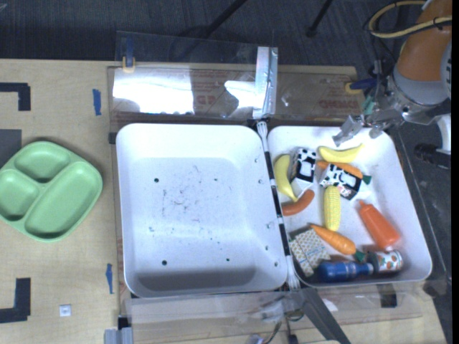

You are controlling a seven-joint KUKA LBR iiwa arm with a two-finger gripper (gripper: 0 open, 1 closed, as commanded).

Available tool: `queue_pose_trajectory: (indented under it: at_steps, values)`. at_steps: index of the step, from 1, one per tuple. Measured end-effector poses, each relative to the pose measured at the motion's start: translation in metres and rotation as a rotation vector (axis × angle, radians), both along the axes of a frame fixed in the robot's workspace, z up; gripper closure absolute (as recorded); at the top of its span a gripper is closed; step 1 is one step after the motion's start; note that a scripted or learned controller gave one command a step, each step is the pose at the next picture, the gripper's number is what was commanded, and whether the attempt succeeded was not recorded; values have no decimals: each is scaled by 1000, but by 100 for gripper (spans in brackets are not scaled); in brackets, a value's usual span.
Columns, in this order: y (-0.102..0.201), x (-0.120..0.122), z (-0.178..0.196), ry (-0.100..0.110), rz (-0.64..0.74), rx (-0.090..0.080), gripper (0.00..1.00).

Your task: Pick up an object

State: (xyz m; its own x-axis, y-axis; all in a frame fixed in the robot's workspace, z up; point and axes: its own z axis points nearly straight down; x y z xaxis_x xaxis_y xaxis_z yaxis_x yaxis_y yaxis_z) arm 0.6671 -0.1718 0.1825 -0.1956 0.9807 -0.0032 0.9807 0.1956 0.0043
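- The claw (pixel 356 129) hovers over the far right corner of the right bin (pixel 414 244), its metal fingers (pixel 349 130) pointing down and to the left; nothing sits between them, and I cannot tell how far apart they stand.
- The nearest candidate is a small yellow banana (pixel 340 153), lying just below and a little left of the claw tip, close to it but, as far as I can judge, not gripped.
- Risk: the banana is curved and smooth and rests partly on a black-and-white toy (pixel 343 180), so a closing claw could squeeze it sideways and lose it.
- Risk: the bin is crowded. A corn cob (pixel 331 202), a second banana (pixel 283 175), a sausage (pixel 297 203), a carrot (pixel 333 239), an orange bottle (pixel 377 223) and a blue bottle (pixel 346 269) lie close together, so a descent slightly off target may nudge neighbours or catch two things at once.
- Risk: the claw works near the bin's far wall, and a finger could strike the rim instead of reaching the banana.
- The left bin (pixel 133 213) and a green divided plate (pixel 47 189) on the counter (pixel 64 274) are well apart from the claw and play no part for now.
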Motion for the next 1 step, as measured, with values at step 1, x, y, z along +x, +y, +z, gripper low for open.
queue_pose_trajectory:
  at_steps: [1]
  values:
    - [-18, 1, 49, 0, 69, -1, 0]
